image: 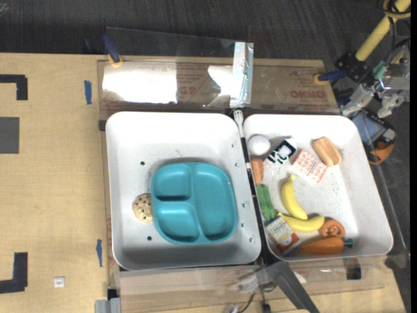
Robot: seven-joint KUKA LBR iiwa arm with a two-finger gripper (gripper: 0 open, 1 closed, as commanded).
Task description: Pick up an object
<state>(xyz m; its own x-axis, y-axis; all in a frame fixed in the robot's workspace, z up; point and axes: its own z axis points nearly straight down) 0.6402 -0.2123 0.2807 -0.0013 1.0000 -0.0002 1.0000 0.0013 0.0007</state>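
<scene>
The right bin point(368, 194) holds a heap of toy food: a yellow banana point(296, 208), an orange carrot point(321, 245), a tan bread roll point(327, 151), a red-and-white carton point(309, 167), a white ball point(259, 145), a black-and-white piece point(281, 153) and a green piece point(266, 202). In the left bin point(124, 149) lie a teal divided plate point(195, 201) and a cookie point(143, 207) at the plate's left edge. My gripper point(381, 90) hangs outside the bins, above and beyond the right bin's far right corner, with nothing seen in it.
A small printed packet point(281, 232) and a red-orange fruit point(333, 228) sit by the carrot, and a brown sausage point(257, 171) lies against the divider. A clear plastic sheet point(176, 77) stands behind the left bin. A yellow hose point(378, 34) runs at the top right.
</scene>
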